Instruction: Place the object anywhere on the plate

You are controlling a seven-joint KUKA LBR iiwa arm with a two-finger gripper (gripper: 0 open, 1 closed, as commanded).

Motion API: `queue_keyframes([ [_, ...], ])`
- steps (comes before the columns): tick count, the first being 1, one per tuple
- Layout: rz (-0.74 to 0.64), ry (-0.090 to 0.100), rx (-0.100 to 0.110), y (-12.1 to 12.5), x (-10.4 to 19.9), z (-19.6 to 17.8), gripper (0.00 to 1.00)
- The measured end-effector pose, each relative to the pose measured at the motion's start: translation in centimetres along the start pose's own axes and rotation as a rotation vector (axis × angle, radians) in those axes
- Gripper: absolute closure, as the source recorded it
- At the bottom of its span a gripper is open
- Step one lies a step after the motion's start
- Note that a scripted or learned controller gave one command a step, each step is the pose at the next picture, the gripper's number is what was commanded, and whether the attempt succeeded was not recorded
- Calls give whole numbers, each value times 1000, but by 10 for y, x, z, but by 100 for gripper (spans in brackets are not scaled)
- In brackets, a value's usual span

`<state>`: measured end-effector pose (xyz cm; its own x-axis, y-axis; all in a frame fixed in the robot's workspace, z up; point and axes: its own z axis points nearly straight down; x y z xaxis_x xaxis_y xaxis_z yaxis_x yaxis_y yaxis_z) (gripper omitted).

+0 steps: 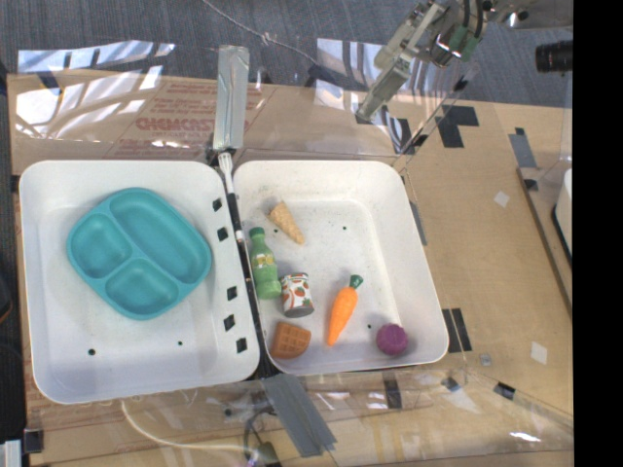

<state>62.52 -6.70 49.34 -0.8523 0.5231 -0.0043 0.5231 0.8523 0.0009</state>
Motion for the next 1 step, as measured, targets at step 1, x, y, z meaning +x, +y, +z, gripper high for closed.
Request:
queue_keyframes([
  [1, 0, 3, 1, 0, 0, 2, 0],
])
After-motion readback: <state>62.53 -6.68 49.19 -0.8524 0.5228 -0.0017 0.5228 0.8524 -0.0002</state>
